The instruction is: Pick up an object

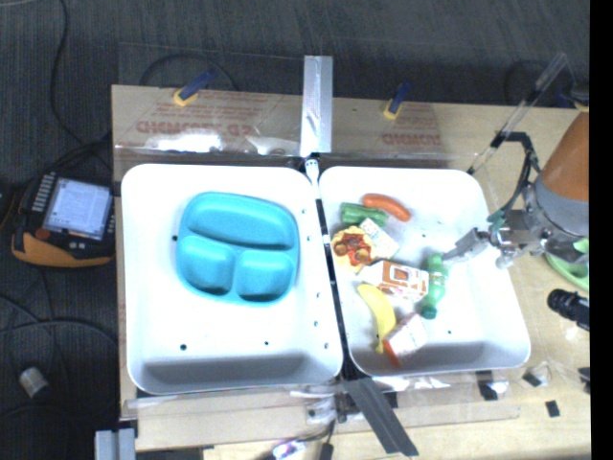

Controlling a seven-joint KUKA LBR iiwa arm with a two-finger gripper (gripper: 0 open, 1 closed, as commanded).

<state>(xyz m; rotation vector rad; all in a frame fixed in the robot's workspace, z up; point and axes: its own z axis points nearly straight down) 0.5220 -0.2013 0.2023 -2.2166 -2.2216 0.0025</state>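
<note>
The right bin holds a loose pile of small things. An orange sausage lies at the back, with a green packet beside it. Below them are a red and yellow snack packet, an orange and white carton, a yellow banana, a green bottle and a small red and white box. My gripper hangs over the right part of this bin, right of the green bottle, with nothing visibly in it.
The left bin holds a blue divided plate. A metal bar stands behind the seam between the bins. Cables and a green item lie on the bench right of the bins. A handheld screen lies on the floor at far left.
</note>
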